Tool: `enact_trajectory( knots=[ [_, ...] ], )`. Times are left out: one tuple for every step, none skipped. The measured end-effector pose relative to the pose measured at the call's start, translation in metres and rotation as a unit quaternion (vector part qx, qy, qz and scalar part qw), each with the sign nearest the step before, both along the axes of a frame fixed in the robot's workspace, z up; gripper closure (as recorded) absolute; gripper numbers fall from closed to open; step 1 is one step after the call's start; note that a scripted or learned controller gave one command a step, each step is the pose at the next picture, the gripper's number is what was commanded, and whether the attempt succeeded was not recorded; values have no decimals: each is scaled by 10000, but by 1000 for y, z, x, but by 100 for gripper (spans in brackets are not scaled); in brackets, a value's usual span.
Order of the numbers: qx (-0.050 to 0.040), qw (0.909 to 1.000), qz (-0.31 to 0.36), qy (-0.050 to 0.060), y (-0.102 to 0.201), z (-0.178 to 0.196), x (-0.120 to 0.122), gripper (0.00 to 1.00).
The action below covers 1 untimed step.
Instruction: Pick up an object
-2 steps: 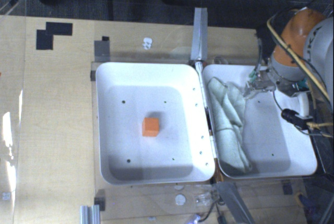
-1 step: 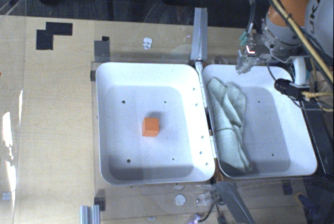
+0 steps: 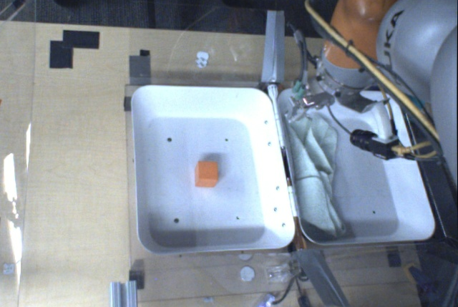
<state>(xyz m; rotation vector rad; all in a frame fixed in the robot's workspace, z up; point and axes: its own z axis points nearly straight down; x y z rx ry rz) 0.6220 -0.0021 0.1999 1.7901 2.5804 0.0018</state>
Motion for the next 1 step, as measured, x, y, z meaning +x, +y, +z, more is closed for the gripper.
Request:
enact_trajectory(
  knots=[
    [-6, 9768, 2142, -18, -13, 56, 19, 100]
  ],
)
